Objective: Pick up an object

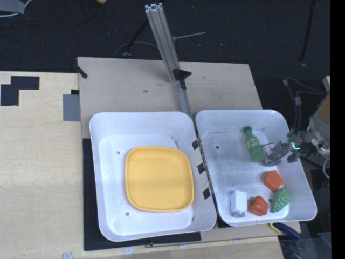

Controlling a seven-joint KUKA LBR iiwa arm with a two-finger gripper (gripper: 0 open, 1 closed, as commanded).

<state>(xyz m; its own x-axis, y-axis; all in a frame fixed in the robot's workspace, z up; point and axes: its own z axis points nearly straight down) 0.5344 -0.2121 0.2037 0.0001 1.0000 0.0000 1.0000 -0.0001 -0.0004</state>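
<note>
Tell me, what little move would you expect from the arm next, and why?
Probably a short reach toward the green bottle. The tool sits in the right bin, just beside the bottle's lower end, with nothing visibly in it. The orange block, green bumpy toy, red pepper and white box lie farther off.

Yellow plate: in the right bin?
No. The yellow plate lies flat in the left bin.

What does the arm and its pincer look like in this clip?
The pincer is small, dark grey metal, with a tiny teal light glowing behind it. The wrist behind is grey and black, with black cables looping above it and an orange band at the frame edge.
</note>
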